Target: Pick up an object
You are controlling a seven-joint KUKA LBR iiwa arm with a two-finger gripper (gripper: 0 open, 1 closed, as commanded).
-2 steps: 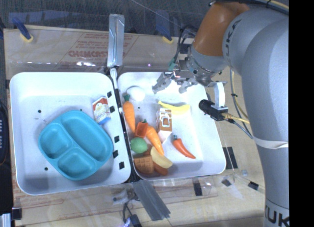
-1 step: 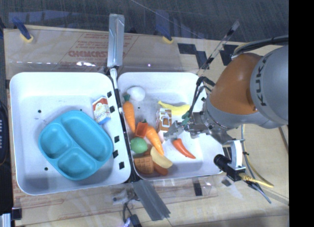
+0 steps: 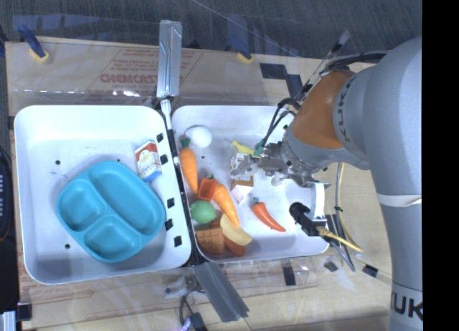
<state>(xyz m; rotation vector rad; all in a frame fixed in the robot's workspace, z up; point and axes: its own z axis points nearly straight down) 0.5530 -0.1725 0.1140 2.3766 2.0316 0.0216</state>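
**Two-bin bench, toy food lot, arm over right bin**

Bench (image 3: 86, 301), near edge: pale wood-toned board with black tape marks and a grey bracket at the seam between the bins.

Left bin (image 3: 36, 179): shallow, white. Holds a blue divided tray (image 3: 107, 211) lying flat and slightly turned, three compartments up. Just beyond the tray, against the dividing wall, a small printed carton (image 3: 148, 160) lies on its side.

Right bin (image 3: 215, 118): shallow, white, holds the candidates for picking. Nearest, heaped in the near-left corner as loose goods tend to settle: a waffle-patterned piece (image 3: 209, 238), a yellow-and-brown wedge (image 3: 237, 235), a green round fruit (image 3: 203, 212). Near centre, lying apart, a small orange chilli-shaped toy (image 3: 268, 216). Farther, two carrots (image 3: 189, 170) leaning along the left wall. Farthest, a white ball (image 3: 199, 137).

Gripper (image 3: 252, 165): low over the middle of the right bin, beside a small brown-and-white item (image 3: 242, 179) and a yellow piece (image 3: 244, 148). Whether the pincer is spread or pressed together cannot be told; cabling and housing obscure it. Nothing is visibly pinched. Judged: the arm is placed for a try at the central clutter; lift not yet made.

Far side: clear plastic sheeting with red print over the board, blue tape at the corners, dark ribbed floor beyond.
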